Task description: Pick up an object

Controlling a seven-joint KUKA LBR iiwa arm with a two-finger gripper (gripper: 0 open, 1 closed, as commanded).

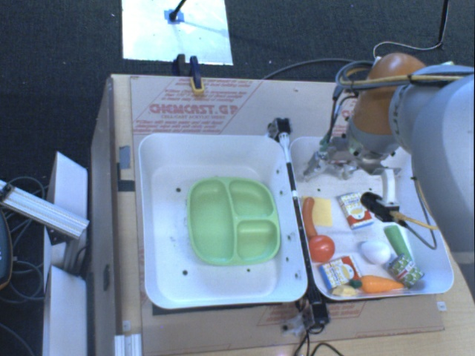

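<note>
The bench [119, 199] carries two shallow white bins side by side. The left bin [167, 273] holds a green divided plate [233, 220] lying flat near its middle, well apart from the working area. The right bin [438, 269] holds the candidate objects, gathered toward the bench's near right corner: a red tomato [321, 248], a yellow block [322, 213], an orange carrot [382, 284], a white egg [375, 252], a green cylinder [397, 241], and two small printed cartons [353, 210] [339, 272]. They lie loose and close together, some touching, which in judgement leaves little room for a clean approach. The arm [438, 124] reaches in from the right, its orange band [386, 87] above the wrist, and places the claw [335, 165] low over the far end of the right bin, beside the divider between the bins. No object shows between its tips, so it holds nothing; how widely it is spread cannot be told. The nearest items, the yellow block and a carton, lie just toward the near edge from it, not in contact. The pick appears not yet made.
</note>
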